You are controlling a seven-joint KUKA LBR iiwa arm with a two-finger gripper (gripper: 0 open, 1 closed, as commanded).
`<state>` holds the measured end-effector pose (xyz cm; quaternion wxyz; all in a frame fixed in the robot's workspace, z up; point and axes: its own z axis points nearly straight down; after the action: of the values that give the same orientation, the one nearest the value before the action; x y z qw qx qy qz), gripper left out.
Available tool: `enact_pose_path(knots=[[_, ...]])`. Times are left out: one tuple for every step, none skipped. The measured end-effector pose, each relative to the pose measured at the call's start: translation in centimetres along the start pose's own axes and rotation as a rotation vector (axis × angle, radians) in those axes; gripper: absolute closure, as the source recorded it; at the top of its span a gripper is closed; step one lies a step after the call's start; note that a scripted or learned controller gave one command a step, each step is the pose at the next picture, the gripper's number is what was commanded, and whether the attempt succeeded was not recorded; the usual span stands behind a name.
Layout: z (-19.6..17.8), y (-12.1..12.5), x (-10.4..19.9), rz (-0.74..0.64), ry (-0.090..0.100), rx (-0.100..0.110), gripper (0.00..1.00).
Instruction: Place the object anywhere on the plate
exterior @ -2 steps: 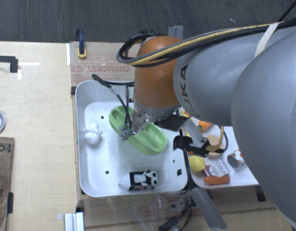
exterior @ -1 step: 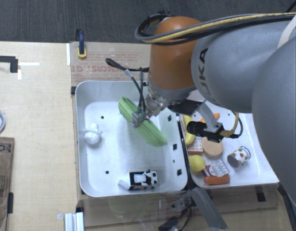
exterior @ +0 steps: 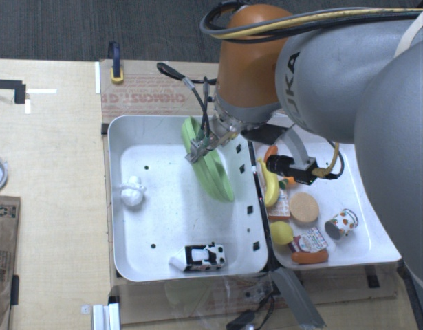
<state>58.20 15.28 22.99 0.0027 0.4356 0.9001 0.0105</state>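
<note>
Reaching in from the right, the grey arm (exterior: pixel 321 67) with its orange band hangs over the far edge of both bins. The gripper (exterior: pixel 199 148) sits low in the left bin (exterior: pixel 113 205), near its far right corner, right against the upper part of the green plate (exterior: pixel 217 176). Whether the hand is spread or pinching the plate cannot be told; the tip is small and overlaps the green.

The green plate is in the left bin, close to the right wall, running from the far edge toward the middle. It looks tilted up on edge rather than flat.

Other things in the left bin:
- A small white lumpy item (exterior: pixel 132 192) sits near the left wall, well apart from the plate.
- A black-and-white block (exterior: pixel 203 256) lies by the near edge.

The right bin (exterior: pixel 368 245) holds several things:
- A banana (exterior: pixel 270 185) lies along the left wall.
- A tan round disc (exterior: pixel 305 208) is just beside the banana.
- A yellow fruit (exterior: pixel 280 233) sits toward the near left corner.
- A red-and-white packet (exterior: pixel 311 244) is next to the yellow fruit.
- A spotted white cup (exterior: pixel 342 223) lies toward the right side.

On the bench (exterior: pixel 46 136), a blue-and-yellow clamp (exterior: pixel 115 64) stands past the left bin's far left corner.
</note>
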Motion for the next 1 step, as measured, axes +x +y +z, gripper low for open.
enact_pose_path(knots=[[0.89, -0.94, -0.88, 0.013, -0.004, 0.024, 0.00]])
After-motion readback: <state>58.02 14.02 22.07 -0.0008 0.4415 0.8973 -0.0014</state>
